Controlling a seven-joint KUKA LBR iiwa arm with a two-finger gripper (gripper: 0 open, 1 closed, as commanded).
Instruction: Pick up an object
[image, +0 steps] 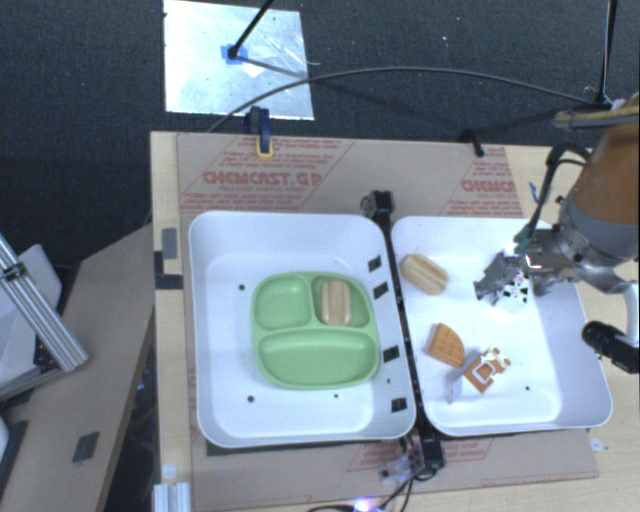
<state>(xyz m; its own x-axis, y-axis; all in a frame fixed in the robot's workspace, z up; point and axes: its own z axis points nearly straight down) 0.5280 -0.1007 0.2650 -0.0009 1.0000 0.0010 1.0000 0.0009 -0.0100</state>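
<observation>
In the right bin (570, 400) lie a tan bread roll (424, 272) at the upper left, an orange waffle-like wedge (447, 344) near the middle, and a small orange-and-white piece (486, 369) just right of the wedge. My gripper (496, 279) hangs over the upper middle of this bin, to the right of the roll and apart from it. Nothing shows in its grip. The grey arm with its orange band (610, 185) reaches in from the right edge.
The left bin (215, 300) holds a green divided plate (290, 350) with a hot-dog bun (334, 301) in its upper right compartment. A black divider (392, 300) with clips runs between the bins. A metal frame (40, 310) stands at the far left.
</observation>
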